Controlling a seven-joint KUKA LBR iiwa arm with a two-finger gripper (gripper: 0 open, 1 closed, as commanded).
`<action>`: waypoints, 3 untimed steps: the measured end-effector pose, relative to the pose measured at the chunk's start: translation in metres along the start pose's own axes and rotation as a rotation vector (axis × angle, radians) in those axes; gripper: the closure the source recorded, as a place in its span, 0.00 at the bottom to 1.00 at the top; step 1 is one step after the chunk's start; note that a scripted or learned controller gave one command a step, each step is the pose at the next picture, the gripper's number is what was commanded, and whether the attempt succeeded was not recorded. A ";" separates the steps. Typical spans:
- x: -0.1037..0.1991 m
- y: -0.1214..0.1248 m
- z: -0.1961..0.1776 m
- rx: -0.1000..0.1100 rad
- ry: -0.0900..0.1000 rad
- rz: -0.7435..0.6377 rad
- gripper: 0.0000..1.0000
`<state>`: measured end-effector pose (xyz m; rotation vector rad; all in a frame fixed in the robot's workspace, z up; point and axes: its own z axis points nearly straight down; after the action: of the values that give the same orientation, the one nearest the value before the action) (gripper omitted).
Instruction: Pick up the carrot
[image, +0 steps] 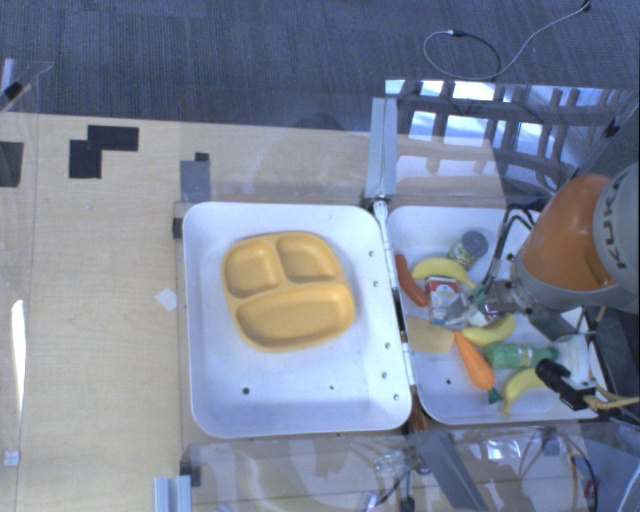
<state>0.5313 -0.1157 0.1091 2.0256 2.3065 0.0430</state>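
1. Claw (468, 308) first: it sits low in the right bin (440, 400), at the end of the grey arm with the orange band (565, 250), among the clutter just above the carrot. From this slanted view you cannot tell whether it is released or clenched, so check that before committing to a descent.

2. Find your target. The carrot (475, 362) lies flat on the floor of the right bin, in its lower middle, running at a slant with the leafy end toward the front edge and the blunt end up near the claw.

3. Mind the neighbours. A green bottle (520, 354) lies just beside the carrot on its right, a banana (520, 385) curves near its tip, and a pale flat piece (432, 338) sits just to its left. A red pepper (408, 280) and a second banana (445, 268) lie farther up, near the wall between the bins.

4. Turn the wrist so the closing line crosses the carrot's length, not along it; a grip along the axis will likely slip off.

5. Aim for the thick middle, where the body is widest and farthest from the bottle.

6. Come straight down, close, then lift slowly; my judgement is that the bottle is the likeliest thing to be nudged or caught.

7. Leave the left bin (210, 400) with its yellow divided plate (288, 290) alone.
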 end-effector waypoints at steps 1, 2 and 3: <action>0.029 -0.028 0.014 0.049 0.032 -0.055 0.00; -0.019 -0.043 -0.052 0.067 0.033 0.058 0.00; -0.025 -0.040 -0.105 0.065 0.035 -0.016 0.00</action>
<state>0.4873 -0.1427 0.2122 2.0521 2.3750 0.0029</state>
